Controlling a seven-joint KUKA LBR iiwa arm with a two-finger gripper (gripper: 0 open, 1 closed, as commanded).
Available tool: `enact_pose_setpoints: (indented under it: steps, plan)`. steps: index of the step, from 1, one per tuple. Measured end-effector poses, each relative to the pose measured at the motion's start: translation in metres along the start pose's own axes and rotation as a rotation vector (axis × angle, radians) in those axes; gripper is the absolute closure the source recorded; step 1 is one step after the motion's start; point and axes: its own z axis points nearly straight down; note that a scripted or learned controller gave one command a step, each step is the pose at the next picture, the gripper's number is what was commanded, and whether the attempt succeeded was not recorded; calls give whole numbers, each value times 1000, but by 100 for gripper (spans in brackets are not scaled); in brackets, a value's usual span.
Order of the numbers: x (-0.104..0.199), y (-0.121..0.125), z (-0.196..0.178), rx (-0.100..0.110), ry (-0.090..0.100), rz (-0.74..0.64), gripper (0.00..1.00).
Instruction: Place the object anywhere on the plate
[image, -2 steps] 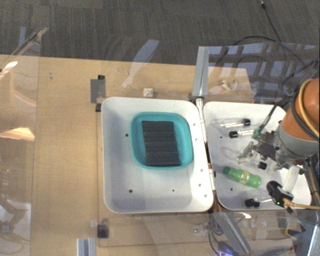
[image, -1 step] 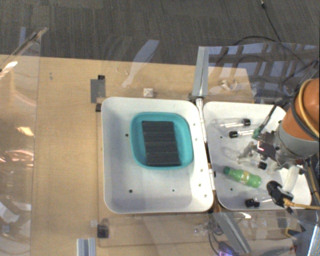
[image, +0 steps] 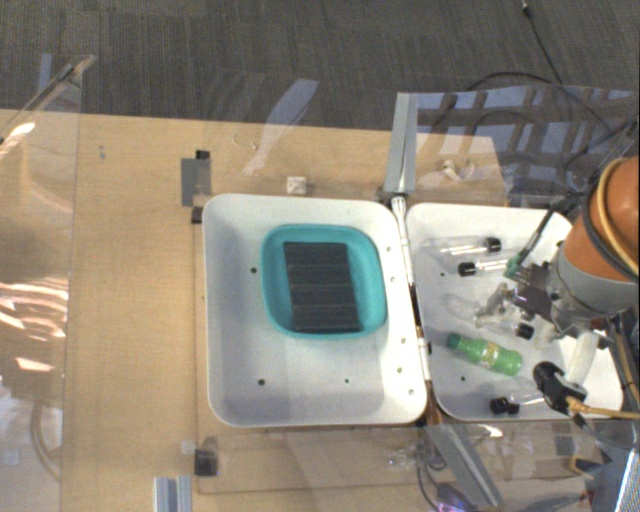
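A teal square plate (image: 275, 290) lies in the left bin (image: 300, 390), and a dark ridged rectangular block (image: 322, 288) rests flat in its middle. My gripper (image: 508, 300) hangs low over the middle of the right bin (image: 450, 395), well to the right of the plate. A green bottle (image: 485, 353) lies on its side just below the gripper. Two clear tubes with black caps (image: 470, 244) (image: 478, 266) lie up and to the left of the gripper.
Another black-capped tube (image: 505, 404) lies near the right bin's front edge, beside a black part (image: 550, 380) of the arm. A metal divider post (image: 401, 150) stands behind the bins. A small white cube (image: 296, 185) sits on the bench behind the left bin.
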Motion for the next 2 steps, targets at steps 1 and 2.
enact_pose_setpoints:
  steps: [1,2]
  plan:
    - [0,0,0,0,0,0,0]
    - [0,0,0,0,0,0,0]
